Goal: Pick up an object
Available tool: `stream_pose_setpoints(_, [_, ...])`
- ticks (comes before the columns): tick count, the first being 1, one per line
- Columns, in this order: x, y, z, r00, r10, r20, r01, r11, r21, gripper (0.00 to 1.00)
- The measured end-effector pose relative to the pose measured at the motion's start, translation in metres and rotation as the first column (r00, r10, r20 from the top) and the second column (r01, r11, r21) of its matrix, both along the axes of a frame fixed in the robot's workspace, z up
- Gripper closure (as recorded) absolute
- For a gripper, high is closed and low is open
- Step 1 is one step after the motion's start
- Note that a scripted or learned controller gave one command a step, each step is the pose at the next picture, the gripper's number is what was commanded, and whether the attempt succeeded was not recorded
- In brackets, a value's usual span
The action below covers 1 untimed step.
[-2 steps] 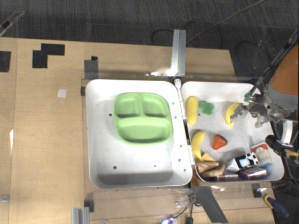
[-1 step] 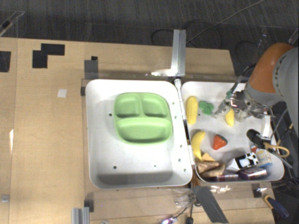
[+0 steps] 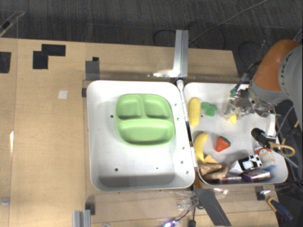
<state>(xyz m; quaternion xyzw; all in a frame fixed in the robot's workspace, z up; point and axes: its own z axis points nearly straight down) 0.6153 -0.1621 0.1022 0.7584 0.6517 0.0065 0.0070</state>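
Pincer point(image 3: 235, 109): low in the right bin point(image 3: 215, 90), grip state cannot tell.
Small yellow piece point(image 3: 232, 118): smooth, rounded, just beneath the pincer's tip.
Strawberry point(image 3: 222, 144): red, conical, nearer the front.

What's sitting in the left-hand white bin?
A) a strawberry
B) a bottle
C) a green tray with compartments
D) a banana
C: the left bin holds a green divided tray lying flat, while the banana, the strawberry and the bottle all lie in the right bin.
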Motion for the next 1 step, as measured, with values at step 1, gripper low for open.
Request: stream_pose_setpoints(1, [0.0554,0.0345,0.0999,1.000,-0.020,-0.011,0.020,1.000,0.001,1.00])
